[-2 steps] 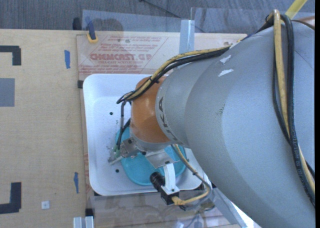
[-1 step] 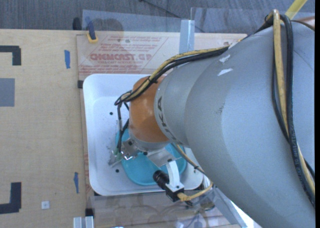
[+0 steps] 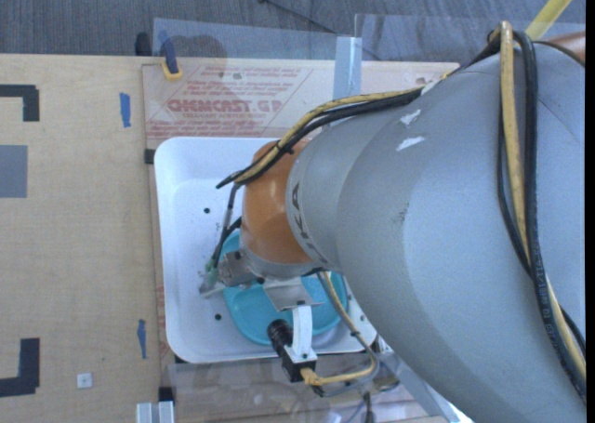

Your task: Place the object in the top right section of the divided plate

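A teal divided plate [image 3: 249,312] lies in the near part of the white bin [image 3: 181,226], mostly covered by my arm. The grey arm with its orange band [image 3: 265,212] reaches in from the right and hangs directly over the plate. My gripper's tip [image 3: 212,277] pokes out at the plate's left edge, low over the bin floor. The arm hides the plate's sections, and I can make out no object between the fingers or on the plate.
A wooden bench top [image 3: 74,226] spreads to the left of the bin, marked with black and blue tape. A clear plastic sheet with red lettering [image 3: 232,100] lies behind the bin. Cables run along the arm.
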You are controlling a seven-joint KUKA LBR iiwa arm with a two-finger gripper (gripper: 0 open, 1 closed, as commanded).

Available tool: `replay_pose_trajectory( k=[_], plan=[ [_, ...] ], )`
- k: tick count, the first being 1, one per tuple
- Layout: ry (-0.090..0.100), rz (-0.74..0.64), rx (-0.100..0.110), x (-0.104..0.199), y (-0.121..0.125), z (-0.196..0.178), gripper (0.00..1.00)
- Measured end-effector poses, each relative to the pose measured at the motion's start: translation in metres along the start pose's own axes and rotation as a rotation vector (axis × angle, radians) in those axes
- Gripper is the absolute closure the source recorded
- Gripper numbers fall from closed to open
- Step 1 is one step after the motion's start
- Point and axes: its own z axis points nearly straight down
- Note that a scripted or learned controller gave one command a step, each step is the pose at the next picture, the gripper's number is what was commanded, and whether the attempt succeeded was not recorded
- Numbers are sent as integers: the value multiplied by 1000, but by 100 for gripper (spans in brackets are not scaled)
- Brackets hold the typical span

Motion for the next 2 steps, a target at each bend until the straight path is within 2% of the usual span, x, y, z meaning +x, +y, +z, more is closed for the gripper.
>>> replay_pose_trajectory(
  k=[1, 2],
  plan=[
    [15, -15, 0, 12, 0, -9, 100],
    [3, -8, 2, 5, 0, -10, 0]
  ],
)
